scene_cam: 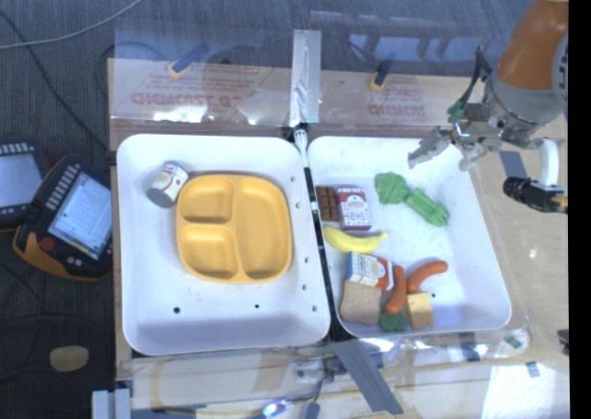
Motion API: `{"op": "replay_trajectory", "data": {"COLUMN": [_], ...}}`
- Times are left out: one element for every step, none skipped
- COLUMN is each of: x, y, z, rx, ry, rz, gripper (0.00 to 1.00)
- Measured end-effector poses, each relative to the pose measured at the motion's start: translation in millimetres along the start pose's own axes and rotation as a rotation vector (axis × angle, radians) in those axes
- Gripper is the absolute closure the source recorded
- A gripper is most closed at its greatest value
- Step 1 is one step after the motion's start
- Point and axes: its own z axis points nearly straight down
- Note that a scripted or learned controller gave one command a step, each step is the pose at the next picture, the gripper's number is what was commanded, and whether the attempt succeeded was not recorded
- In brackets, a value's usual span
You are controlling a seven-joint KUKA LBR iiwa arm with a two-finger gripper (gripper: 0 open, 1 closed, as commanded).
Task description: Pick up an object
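Observation:
My gripper [450, 151] hangs over the far right corner of the right bin [480, 223], open, with nothing between its fingers. Just below and left of it lies a green leafy toy [412, 197]. Further left in that bin are a brown chocolate box [344, 207] and a yellow banana [356, 241]. Toward the front lie a small carton [369, 269], a bread slice [361, 303], an orange sausage [416, 278] and a cheese cube [420, 309].
The left bin [138, 316] holds a yellow divided plate [233, 226] and a small tipped can [166, 184]. A raised rim [312, 223] separates the bins. A teach pendant [69, 216] lies off the bench at the left.

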Motion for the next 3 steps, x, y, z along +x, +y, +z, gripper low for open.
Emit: {"op": "replay_trajectory", "data": {"x": [48, 19, 32], "y": [-7, 40, -28], "z": [118, 136, 135], "rx": [-0.010, -0.008, -0.008], "ry": [-0.003, -0.004, -0.003], "rz": [0.018, 0.167, 0.113], "gripper": [0.00, 0.00, 0.00]}}
